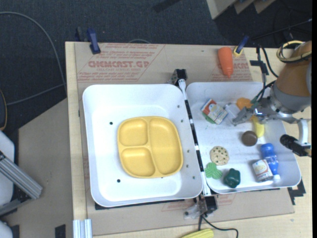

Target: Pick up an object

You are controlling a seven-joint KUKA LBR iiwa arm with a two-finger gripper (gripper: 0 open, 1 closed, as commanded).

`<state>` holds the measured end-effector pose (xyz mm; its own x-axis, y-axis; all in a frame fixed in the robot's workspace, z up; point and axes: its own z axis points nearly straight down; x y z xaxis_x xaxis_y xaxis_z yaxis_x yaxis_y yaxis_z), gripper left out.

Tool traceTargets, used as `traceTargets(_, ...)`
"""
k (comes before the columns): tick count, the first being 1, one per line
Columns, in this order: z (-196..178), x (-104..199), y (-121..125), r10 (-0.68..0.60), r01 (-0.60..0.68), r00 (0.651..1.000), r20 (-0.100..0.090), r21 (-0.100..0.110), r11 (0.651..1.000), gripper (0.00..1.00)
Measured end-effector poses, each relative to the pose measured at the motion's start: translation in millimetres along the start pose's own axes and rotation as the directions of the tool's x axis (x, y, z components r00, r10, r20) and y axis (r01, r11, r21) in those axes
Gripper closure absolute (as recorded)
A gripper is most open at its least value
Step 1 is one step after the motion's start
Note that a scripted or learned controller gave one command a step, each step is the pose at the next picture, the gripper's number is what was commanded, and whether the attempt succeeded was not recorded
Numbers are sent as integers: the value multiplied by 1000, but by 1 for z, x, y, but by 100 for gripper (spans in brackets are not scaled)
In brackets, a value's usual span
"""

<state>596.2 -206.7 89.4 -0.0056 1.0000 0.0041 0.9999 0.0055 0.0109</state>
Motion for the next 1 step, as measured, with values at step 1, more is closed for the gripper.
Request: traceTargets(1, -1, 2, -28, 0, 0, 1000, 3, -3, 1000, 0)
